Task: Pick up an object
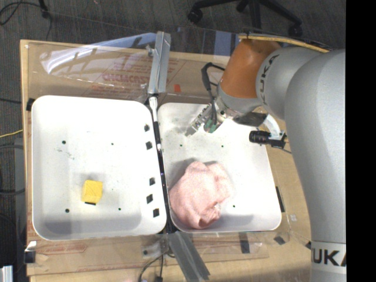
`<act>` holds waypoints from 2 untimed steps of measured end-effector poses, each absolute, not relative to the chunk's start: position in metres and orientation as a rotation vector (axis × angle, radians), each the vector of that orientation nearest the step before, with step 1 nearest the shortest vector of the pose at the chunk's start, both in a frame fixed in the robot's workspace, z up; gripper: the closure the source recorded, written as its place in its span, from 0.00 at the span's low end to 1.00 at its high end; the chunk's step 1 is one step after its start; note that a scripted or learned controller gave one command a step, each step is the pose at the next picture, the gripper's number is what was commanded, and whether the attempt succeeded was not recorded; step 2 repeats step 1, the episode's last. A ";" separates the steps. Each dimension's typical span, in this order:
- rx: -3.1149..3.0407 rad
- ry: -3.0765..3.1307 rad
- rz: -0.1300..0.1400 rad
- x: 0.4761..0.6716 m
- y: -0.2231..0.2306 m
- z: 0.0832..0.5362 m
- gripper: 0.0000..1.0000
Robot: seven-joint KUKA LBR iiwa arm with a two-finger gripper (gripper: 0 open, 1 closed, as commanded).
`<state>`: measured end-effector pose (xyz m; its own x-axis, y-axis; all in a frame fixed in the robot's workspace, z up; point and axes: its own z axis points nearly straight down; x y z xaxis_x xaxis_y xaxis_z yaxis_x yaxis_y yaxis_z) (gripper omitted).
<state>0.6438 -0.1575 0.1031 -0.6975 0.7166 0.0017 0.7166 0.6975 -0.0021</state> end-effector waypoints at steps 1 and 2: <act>-1.221 -2.892 0.002 0.644 -0.158 0.103 0.00; -1.221 -2.892 0.002 0.644 -0.158 0.103 0.00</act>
